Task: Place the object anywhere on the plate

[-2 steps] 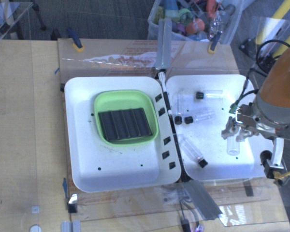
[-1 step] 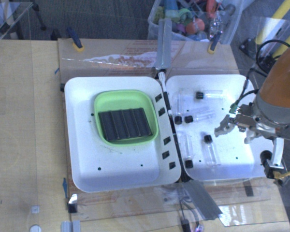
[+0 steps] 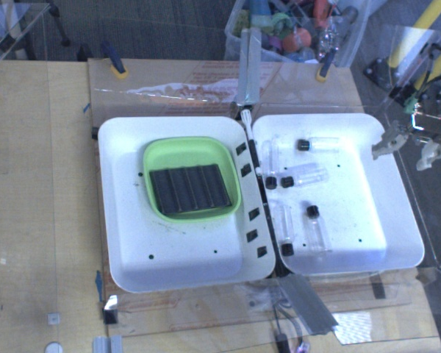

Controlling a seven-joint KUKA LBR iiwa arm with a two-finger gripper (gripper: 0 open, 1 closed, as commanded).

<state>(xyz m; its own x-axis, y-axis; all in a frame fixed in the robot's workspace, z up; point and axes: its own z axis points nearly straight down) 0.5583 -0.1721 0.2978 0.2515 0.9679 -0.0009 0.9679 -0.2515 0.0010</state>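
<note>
White plastic forms two shallow bins side by side on a pale wooden worktop (image 3: 37, 197), seen from a single camera above. A lime-green plate (image 3: 187, 144) sits in the left bin (image 3: 117, 197), and a dark ribbed slab (image 3: 189, 188) lies flat on it, wholly inside the rim. If that slab is the object meant, the job looks done. The right bin (image 3: 367, 219) holds several clear vials (image 3: 301, 175) with black caps, lying on their sides and close together (these may be the pieces to move instead). A vial would likely be light, smooth and prone to roll, so it is best pinched across the middle of its barrel. The slab looks stiff, flat and wide, so its narrower edges suit a grasp better. A grey gripper (image 3: 386, 147) hovers blurred at the right bin's far edge; whether its jaws are spread or pressed together cannot be told.
</note>
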